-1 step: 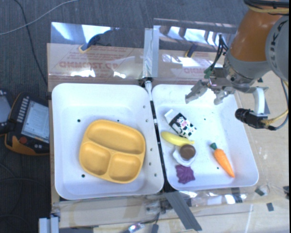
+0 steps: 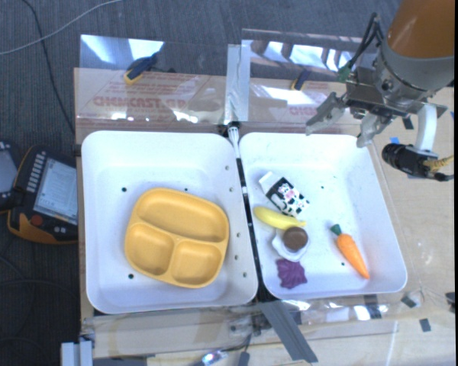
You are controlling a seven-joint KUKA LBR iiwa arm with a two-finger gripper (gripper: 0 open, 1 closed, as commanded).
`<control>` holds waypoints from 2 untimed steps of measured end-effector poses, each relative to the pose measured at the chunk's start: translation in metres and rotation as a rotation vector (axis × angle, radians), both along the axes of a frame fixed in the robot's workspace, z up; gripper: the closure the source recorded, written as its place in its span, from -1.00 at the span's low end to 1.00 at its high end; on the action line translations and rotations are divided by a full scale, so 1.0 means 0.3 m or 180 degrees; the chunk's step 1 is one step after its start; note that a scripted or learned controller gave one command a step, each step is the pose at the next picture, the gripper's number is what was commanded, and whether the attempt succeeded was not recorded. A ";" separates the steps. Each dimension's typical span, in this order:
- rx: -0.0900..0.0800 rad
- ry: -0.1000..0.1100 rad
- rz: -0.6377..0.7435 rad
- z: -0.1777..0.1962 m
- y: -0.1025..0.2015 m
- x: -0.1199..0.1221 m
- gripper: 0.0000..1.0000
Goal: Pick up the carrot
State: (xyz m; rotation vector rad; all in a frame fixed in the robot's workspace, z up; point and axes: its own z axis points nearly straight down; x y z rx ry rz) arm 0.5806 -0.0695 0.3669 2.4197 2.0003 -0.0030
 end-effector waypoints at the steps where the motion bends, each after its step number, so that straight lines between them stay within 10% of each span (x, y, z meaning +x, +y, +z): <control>1: -0.0003 -0.0003 0.0303 0.225 0.045 -0.045 -1.00; 2: 0.0001 0.0007 0.0373 -0.026 -0.168 -0.263 -1.00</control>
